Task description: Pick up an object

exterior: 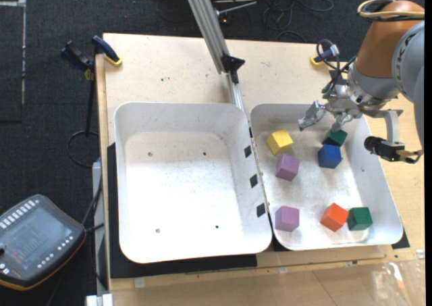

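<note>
- Two white bins sit side by side on the bench; the left bin (179, 183) carries no blocks, and the right bin (378, 190) carries all seven.
- One grey arm (391, 48) with an orange band reaches in from the right, and its gripper (327, 114) hangs over the far end of the right bin.
- Gripper state: the fingers stand spread apart, and no block is seen between them, so nothing is held.
- Nearest candidates: a dark green block (335, 138) lies just beneath and beside the gripper, touching a blue block (329, 156) on its near side.
- Other blocks: yellow block (279, 141) and purple block (287, 166) lie near each other toward the bin's left wall; a second purple block (287, 217) sits alone at the near end; an orange block (334, 217) and a second green block (360, 217) touch by the near rim.
- Judgement on the step: the descent is not yet made. The green-and-blue pair offers poor clearance, since one finger would likely land on the neighbour.
- Recommendation: straddle the dark green block across the faces clear of the blue one, or choose an isolated block; close only once both fingers are fully below its top edge.
</note>
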You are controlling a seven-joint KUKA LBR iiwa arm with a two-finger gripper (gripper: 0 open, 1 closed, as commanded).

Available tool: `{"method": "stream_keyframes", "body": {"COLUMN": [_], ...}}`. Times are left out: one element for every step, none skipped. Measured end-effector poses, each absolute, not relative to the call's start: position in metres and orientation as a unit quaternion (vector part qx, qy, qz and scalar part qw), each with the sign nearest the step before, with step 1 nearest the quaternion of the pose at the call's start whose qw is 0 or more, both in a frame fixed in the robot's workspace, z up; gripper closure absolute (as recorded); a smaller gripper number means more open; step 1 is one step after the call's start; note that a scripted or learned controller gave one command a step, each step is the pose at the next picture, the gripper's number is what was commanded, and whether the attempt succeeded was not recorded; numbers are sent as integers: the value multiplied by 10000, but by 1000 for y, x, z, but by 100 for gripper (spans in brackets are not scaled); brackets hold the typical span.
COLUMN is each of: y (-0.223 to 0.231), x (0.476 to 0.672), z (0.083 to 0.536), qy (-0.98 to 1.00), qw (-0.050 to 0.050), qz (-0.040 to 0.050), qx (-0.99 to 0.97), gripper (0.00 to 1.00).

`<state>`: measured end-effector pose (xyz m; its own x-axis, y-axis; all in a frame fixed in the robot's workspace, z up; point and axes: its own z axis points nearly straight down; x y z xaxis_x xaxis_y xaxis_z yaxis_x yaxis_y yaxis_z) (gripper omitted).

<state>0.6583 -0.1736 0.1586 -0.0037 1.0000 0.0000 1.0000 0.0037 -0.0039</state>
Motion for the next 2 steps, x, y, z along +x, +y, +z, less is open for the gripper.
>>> {"method": "stream_keyframes", "body": {"y": [-173,-172], "x": [661,662], "z": [119,96], "qy": [-7083,-7087], "qw": [-59,-12], "qz": [-37,-4], "qx": [-7059,-7055], "gripper": [0,0]}}
